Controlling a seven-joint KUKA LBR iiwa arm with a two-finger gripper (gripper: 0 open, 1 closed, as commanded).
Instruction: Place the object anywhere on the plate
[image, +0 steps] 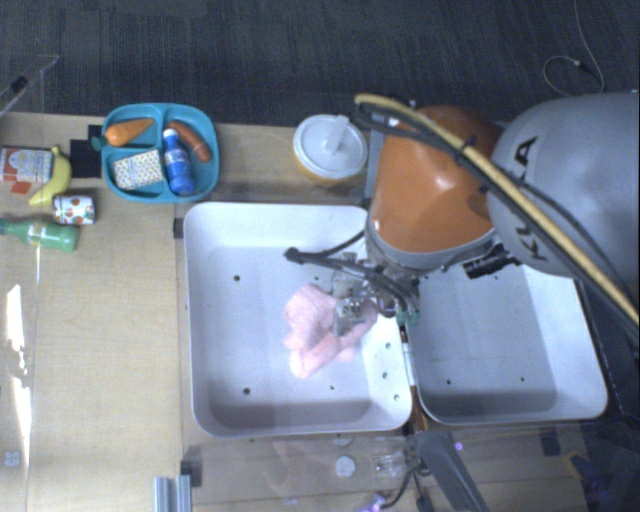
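While the arm (440, 200) reaches in from three o'clock, its tool (352, 312) sits low over the left bin (230, 400), right at the three-o'clock edge of a crumpled pink cloth (312, 330), the likely object of the task; whether the tool is open, closed or gripping the cloth cannot be told, since the wrist housing hides the contact. The cloth lies near the middle of the left bin, slightly toward four o'clock. The right bin (520, 390) lies just beside it at three o'clock. On the surface (100, 380), at eleven o'clock from the left bin, rests a blue divided plate (205, 150) bearing toy food, with a lidded cup (330, 148) at twelve o'clock. Judged step: securing the cloth. Done well, the grasp should pinch a thick fold near the cloth's centre, not a loose edge, then lift straight up until the fabric clears the bin wall before carrying toward eleven o'clock
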